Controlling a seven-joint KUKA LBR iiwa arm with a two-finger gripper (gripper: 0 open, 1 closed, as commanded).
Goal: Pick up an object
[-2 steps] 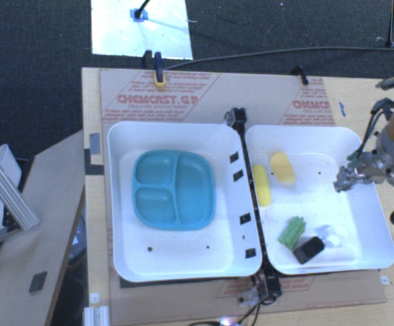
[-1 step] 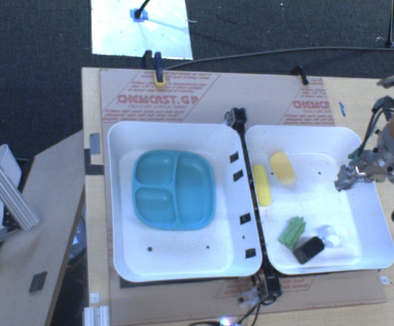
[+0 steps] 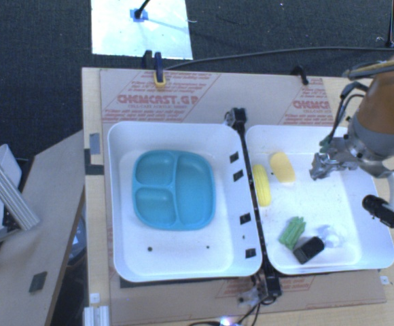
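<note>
While the bench's near edge shows a tangle of wires by the seam between the two bins, the right bin holds the loose things closest to the camera: a black block near its front wall, a green ridged piece touching it just behind and to the left, and a small pale crumpled lump just right of the block. Farther back, a yellow corn cob lies lengthwise along the bin's left wall, and a rounder yellow piece sits just beside it, toward the back. The gripper hangs over the back right part of this bin, well apart from the green and black things and near the rounder yellow one; nothing shows between its fingers, and whether they stand apart or together cannot be told from this angle. The left bin holds a blue divided plate lying flat near its middle. Beyond both bins, brown printed cardboard covers the bench, with a yellow and blue clamp on its far edge.
</note>
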